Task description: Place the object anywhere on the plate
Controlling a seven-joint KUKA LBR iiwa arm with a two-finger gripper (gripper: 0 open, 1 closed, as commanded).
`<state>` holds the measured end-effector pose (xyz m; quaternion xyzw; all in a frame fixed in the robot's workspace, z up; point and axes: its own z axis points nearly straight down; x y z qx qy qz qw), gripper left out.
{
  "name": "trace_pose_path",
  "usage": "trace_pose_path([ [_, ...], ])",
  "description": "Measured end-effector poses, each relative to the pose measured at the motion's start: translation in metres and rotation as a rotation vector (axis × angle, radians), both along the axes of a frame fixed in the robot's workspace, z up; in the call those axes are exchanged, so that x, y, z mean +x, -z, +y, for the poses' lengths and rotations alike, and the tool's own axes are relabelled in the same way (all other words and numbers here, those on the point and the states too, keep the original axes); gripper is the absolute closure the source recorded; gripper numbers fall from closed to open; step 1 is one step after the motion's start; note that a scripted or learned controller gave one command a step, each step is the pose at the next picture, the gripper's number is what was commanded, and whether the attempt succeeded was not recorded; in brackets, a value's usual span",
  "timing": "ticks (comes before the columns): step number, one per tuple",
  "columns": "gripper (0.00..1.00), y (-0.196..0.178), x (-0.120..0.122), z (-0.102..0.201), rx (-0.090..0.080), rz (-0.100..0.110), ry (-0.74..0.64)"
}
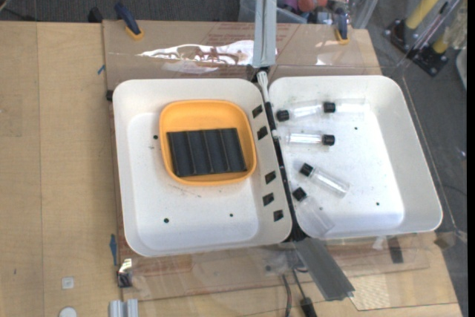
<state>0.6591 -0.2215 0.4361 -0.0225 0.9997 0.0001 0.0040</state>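
Camera view: orange plate [208, 112] in left bin [141, 226] carries black rack [205, 152] alone. Four clear vials [306, 111] lie in right bin [386, 159], well apart from plate. Fingers' state: cannot tell. Task seemingly not begun; pick and placement remain.

On the surface [52, 159], the left bin [141, 226] holds a plate [169, 115] carrying a ridged rack [206, 151]. The right bin [393, 182], touching it, holds four capped tubes [310, 138] near its left side.
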Motion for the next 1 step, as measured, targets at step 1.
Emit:
trace_pose_path([
  [1,1.0,-0.0001,0.0096,0.0004,-0.002,-0.003,-0.279],
])
